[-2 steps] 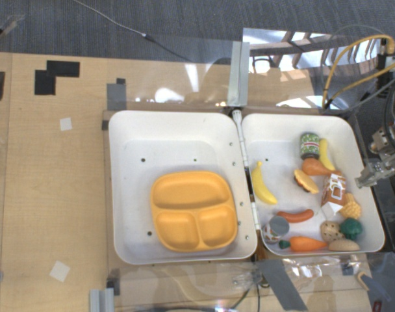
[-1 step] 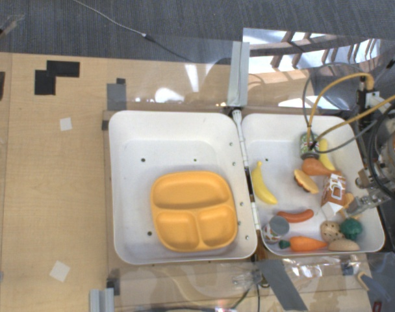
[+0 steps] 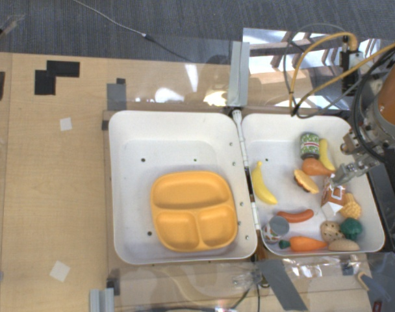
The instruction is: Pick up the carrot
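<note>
My claw [image 3: 349, 171] hangs over the right side of the right shallow white bin [image 3: 270, 149], reaching in from the right edge of the view. The grey metal tip sits low above the toys; I cannot tell how it is set, the view is too small and cluttered there.

Task object: orange plastic carrot with a green stub end [image 3: 304, 244]. It lies well below and to the left of my claw, near the bin's front wall. Long axis runs roughly left-right, nearly parallel to that wall. Green end points left, orange body extends right. It lies flat and apart from my claw.

Nearest to the claw: small red-and-white carton [image 3: 334, 195], just below it. Orange rounded toy [image 3: 314, 168], just left. Small yellow banana-shaped piece [image 3: 325, 155], up and left. Green-lidded dark jar [image 3: 309, 145], further up-left. Tan and yellow sliced bread-like piece [image 3: 306, 181], left and slightly below.

Further off: red sausage-shaped toy [image 3: 295, 216], below-left, just above the carrot. Long yellow plastic banana [image 3: 262, 185], far left by the divider. Grey round disc [image 3: 278, 226], left of the carrot. Dark green broccoli-like lump [image 3: 351, 227] and tan speckled piece [image 3: 330, 229], below the claw, right of the carrot.

Left white bin [image 3: 132, 142] holds a yellow three-compartment plastic tray [image 3: 192, 208], well apart from my claw.
</note>
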